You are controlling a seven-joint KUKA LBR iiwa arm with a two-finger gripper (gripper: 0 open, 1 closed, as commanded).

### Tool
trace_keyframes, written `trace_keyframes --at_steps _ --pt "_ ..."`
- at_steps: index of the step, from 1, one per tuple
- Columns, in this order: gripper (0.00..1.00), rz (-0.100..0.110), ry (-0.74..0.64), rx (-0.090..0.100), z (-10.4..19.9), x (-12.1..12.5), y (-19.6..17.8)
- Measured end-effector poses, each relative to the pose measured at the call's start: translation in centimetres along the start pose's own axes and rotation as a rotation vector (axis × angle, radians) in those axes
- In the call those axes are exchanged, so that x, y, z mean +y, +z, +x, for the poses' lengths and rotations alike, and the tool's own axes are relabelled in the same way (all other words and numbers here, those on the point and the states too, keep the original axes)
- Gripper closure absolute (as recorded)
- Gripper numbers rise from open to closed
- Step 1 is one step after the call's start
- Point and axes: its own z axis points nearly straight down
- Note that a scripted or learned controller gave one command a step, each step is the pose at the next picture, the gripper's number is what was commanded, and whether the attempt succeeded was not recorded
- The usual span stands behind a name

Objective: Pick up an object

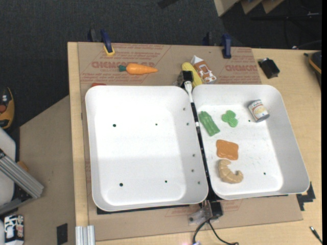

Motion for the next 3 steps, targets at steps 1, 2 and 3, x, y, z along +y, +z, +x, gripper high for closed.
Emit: trace_keyframes --at_steps 1,2,3 --pt "1.00 -0.006 0.000 -0.004 0.0 0.1 -1.1" --pt "0.00 -0.004 0.000 -0.003 0.0 0.1 -1.1" --pt "1.00 -0.010 0.000 -0.007 -0.1 0.1 -2.2"
